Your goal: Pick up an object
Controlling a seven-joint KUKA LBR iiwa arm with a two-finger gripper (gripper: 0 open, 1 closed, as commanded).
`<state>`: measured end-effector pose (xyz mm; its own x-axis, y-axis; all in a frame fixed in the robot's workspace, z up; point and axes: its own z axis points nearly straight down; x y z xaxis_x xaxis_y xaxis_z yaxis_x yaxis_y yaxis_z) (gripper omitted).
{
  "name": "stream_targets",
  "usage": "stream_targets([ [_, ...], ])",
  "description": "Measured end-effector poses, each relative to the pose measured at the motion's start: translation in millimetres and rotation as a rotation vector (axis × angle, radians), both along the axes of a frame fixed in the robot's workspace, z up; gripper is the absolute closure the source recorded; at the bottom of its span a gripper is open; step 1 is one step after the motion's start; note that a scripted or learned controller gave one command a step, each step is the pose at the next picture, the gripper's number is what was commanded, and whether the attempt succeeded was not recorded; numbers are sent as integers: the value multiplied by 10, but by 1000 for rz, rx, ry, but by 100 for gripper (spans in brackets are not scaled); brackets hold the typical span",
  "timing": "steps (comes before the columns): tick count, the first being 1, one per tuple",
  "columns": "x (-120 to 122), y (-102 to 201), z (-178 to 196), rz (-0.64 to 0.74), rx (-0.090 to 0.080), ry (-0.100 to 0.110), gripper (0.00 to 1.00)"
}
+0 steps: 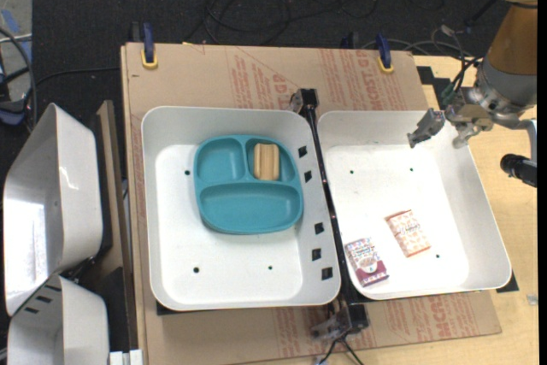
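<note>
- Camera view: the gripper [444,129] hangs at the upper right of the frame, over the far rim of the right bin [479,209]; its two fingers stand spread apart with nothing between them.
- Two small packets lie low in that bin: an orange packet [408,232] and, just left of it, a purple packet [366,260].
- In the left bin [171,269] sits a teal divided tray [244,201] with a tan block [267,161] in its upper right compartment.
</note>
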<state>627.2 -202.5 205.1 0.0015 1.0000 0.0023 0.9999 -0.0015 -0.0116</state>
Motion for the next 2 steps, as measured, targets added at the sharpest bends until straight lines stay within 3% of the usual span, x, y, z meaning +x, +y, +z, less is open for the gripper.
stream_targets([
  [1, 31, 5, 70, 3, -3, -12, 0],
  [2, -39, 93, -457, 2, -1, -7, 0],
])
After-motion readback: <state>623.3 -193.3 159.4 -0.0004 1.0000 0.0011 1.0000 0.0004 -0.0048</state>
